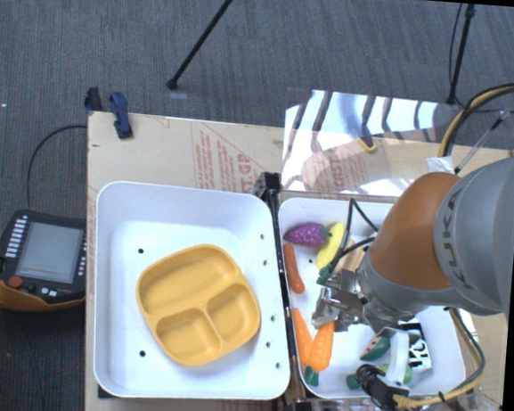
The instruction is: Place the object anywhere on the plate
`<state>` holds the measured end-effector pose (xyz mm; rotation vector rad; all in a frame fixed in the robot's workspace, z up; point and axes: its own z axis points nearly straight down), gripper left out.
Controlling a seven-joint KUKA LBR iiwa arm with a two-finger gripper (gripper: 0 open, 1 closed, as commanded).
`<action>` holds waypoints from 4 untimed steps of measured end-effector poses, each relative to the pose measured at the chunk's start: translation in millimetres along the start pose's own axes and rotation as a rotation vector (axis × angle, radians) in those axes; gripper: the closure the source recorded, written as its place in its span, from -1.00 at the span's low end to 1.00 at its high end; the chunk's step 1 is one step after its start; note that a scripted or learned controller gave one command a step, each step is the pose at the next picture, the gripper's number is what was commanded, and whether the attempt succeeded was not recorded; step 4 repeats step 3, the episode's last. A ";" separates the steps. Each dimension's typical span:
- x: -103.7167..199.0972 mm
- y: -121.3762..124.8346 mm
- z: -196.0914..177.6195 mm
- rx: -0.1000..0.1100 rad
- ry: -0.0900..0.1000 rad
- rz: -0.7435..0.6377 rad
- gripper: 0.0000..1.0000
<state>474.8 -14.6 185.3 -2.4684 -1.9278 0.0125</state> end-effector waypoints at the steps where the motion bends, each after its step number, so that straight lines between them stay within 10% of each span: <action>1: 72.6 62.2 -45.1 -0.009 0.002 0.046 1.00; 2: 131.4 35.2 1.6 0.003 -0.003 -0.020 1.00; 3: 131.4 36.1 -0.4 -0.001 -0.003 -0.022 -1.00; 4: 131.4 36.1 -0.4 -0.001 -0.003 -0.022 -1.00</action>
